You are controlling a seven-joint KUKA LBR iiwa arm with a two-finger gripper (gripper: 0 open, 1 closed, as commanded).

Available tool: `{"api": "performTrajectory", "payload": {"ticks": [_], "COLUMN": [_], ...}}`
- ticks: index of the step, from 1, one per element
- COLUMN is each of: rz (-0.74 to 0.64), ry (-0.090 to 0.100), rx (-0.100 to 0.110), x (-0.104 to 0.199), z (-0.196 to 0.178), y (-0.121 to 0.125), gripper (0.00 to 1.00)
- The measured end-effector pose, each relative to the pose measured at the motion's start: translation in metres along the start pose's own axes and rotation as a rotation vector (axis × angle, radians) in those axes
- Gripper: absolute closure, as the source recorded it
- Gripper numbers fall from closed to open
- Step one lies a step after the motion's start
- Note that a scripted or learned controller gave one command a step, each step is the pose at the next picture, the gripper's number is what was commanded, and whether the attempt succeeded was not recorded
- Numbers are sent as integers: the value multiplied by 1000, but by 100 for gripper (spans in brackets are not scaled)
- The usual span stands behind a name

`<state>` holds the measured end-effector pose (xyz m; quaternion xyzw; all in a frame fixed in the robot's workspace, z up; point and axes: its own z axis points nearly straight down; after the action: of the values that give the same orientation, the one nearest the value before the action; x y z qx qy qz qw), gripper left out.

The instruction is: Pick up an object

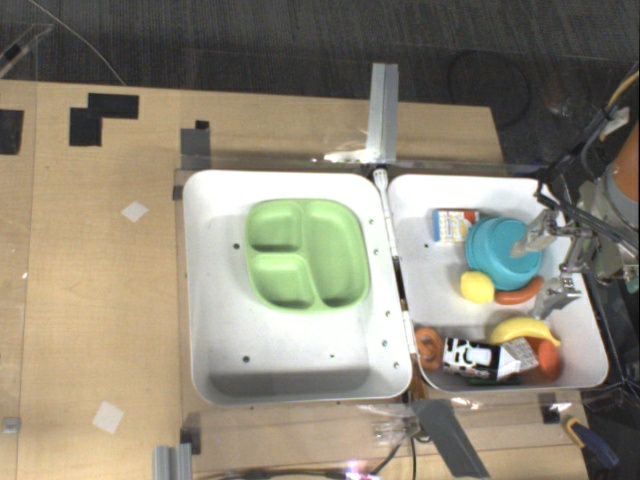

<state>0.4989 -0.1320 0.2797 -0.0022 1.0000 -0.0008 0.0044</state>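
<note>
The right bin (420, 218) holds a blue cup (497, 248), a yellow lemon (478, 287), a red sausage-shaped piece (518, 293), a banana (522, 329), an orange piece (547, 360), a black-and-white box (478, 357), a small orange ball (429, 344) and a small carton (452, 224). My gripper (547, 266) reaches in from the right and is over the blue cup's right edge. It is open, with one finger (537, 235) near the cup's upper right and the other (559, 296) by the end of the red piece. Nothing is held between them.
A green divided plate (304, 253) lies in the left bin (215, 298). A metal post (383, 113) stands behind the gap between the bins. Cables and the arm's body crowd the right side past the bin wall.
</note>
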Motion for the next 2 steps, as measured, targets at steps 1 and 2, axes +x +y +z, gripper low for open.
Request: {"api": "performTrajectory", "payload": {"ticks": [1, 2], "rz": [170, 311], "ry": [10, -5], "rx": [-2, 1], "x": [-2, -30], "z": [134, 190], "y": [-42, -44], "gripper": [0, 0]}}
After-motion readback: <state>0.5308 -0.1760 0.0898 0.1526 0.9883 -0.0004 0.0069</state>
